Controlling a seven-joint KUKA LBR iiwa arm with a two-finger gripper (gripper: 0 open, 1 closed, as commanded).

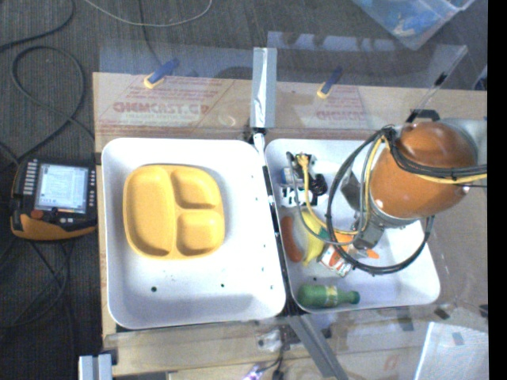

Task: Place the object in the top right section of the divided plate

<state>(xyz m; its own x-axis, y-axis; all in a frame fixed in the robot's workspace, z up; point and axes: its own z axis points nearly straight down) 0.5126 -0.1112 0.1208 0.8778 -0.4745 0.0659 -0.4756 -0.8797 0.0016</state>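
Plate: yellow divided plate lay in the left white bin, left of frame centre, with one long section on its left and two smaller sections on its right.
Right bin: second white bin stood just beside the first, right of centre, and held a cluster of small things.
Objects: green bottle lay on its side near the bin's lower edge; a yellow banana and a red-orange piece lay near the bin's left wall; dark small items sat above them. Which one was the task's object could not be told.
Arm: grey arm with orange band reached in from the right, above the right bin, looped with black cables.
Claw: claw was low over the clutter beside the banana; whether wide or narrow could not be told.
Tabletop: brown tabletop carried both bins.
Surroundings: handheld pendant lay on the floor at the left edge.
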